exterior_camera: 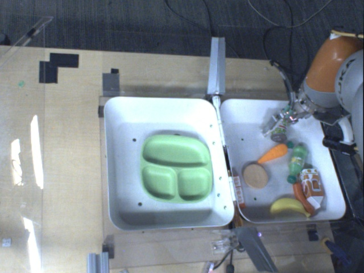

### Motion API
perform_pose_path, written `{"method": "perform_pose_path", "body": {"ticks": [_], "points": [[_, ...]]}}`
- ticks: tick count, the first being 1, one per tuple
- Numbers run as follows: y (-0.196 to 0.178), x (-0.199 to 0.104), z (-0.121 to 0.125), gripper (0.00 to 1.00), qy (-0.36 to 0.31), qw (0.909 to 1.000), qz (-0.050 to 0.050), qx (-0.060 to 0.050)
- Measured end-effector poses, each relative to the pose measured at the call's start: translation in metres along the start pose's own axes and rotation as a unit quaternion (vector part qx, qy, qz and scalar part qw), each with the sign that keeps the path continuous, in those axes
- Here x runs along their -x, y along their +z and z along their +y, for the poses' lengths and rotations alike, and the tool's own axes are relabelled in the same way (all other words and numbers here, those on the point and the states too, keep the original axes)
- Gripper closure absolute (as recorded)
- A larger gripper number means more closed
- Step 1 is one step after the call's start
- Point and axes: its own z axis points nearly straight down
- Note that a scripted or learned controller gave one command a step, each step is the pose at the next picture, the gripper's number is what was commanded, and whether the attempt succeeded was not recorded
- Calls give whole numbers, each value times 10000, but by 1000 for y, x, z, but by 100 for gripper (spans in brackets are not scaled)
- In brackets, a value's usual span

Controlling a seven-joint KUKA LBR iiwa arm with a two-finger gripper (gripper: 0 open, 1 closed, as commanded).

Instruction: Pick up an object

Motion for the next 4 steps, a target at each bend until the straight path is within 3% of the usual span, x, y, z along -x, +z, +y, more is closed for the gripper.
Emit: {"method": "perform_pose_path", "body": {"ticks": [1, 2, 3, 4], "points": [[-12, 4, 2, 100, -20, 9999, -90, 56], [-23, 4, 5, 100, -51, 9999, -112, 76], [-51, -16, 8, 100, -267, 9996, -84, 58], [-105, -38, 17, 100, 8, 9999, -81, 59]]}}
